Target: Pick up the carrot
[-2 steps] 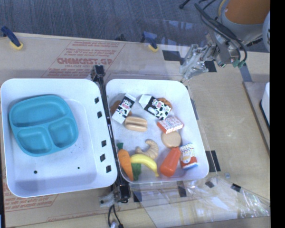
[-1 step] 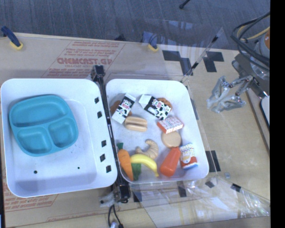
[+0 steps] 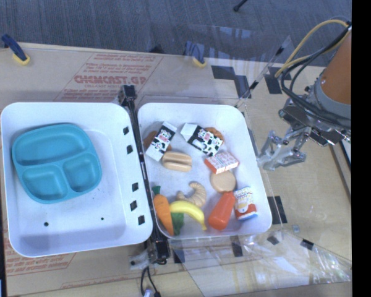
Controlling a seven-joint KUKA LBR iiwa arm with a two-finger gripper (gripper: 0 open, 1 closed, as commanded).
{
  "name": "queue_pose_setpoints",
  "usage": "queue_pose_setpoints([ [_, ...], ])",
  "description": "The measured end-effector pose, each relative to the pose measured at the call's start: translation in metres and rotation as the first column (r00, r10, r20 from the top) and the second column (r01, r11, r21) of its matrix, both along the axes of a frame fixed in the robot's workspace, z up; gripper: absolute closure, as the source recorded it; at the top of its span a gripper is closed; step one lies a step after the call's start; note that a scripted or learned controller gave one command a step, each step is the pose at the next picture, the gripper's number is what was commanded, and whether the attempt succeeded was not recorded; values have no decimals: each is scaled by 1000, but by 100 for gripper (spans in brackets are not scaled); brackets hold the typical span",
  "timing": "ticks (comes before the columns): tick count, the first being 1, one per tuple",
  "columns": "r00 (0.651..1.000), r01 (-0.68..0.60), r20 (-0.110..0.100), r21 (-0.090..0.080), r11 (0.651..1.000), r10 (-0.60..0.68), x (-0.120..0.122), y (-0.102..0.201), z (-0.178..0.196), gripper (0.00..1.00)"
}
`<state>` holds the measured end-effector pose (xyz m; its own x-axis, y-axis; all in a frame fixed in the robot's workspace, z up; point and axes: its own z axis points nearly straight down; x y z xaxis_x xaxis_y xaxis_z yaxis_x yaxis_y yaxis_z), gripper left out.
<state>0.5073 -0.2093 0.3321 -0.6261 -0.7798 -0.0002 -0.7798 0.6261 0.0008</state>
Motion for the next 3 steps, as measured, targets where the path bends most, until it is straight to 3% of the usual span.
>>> queue_pose_setpoints([
  [1, 954, -300, 3, -1, 954, 300, -21, 0, 5, 100],
  [2, 823, -568, 0, 3, 823, 568, -30, 58, -63, 100],
  [3, 824, -567, 0, 2, 824, 567, -30, 57, -62, 0],
])
